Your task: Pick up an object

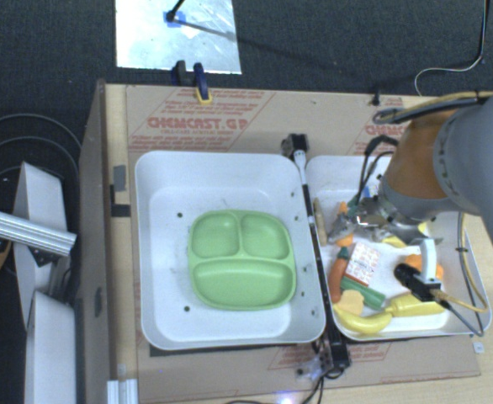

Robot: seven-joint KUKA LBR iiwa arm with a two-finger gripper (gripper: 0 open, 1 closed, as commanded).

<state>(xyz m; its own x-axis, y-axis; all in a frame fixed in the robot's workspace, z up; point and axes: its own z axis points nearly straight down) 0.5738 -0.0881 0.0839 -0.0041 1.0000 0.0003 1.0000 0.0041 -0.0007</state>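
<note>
My gripper (pixel 353 220) hangs low over the back left part of the right bin (pixel 331 168), reaching in from the right under the grey and orange wrist. Just in front of it lies a small white box with red print (pixel 363 262). An orange carrot-like piece (pixel 339 273) lies left of the box. A yellow banana (pixel 363 323) curves along the bin's front, with a green piece (pixel 369 297) above it. A small orange item (pixel 345 207) sits close beside the gripper. I see nothing clearly held.
The left bin (pixel 158 225) holds a green divided plate (pixel 241 257). A raised divider (pixel 310 225) separates the two bins. Cardboard (pixel 204 116) lies under and behind the bins. The arm's bulk covers the right bin's back right.
</note>
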